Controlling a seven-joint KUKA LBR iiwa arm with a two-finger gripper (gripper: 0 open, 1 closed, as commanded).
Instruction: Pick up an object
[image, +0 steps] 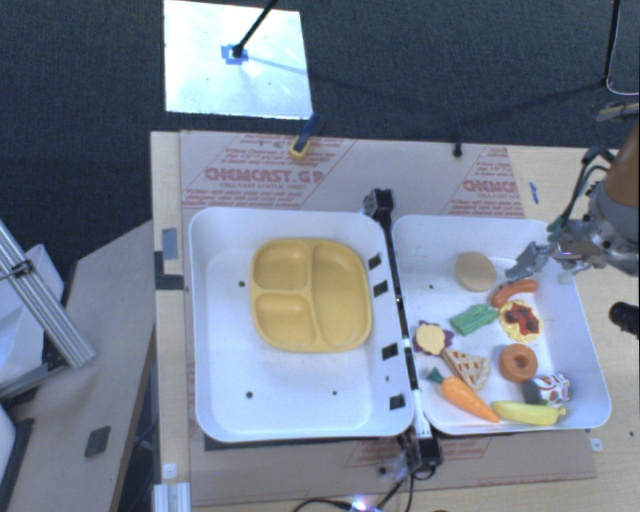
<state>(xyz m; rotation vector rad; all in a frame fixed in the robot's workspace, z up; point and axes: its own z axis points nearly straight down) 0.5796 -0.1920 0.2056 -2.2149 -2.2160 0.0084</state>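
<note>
Gripper (527, 262) at far right of right bin (590, 385), just above the hot dog (513, 291); can't tell its state. Toy food below: bun (476, 270), pizza (521, 320), donut (518, 362), carrot (465, 396), banana (527, 411). Yellow tray (309, 295) in left bin (215, 400).

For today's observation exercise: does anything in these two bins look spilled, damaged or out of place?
Nothing stands out. The yellow divided plate lies flat in the left bin. The toy foods, such as the carrot, banana and doughnut, lie loosely scattered inside the right bin, none over its rim.
</note>
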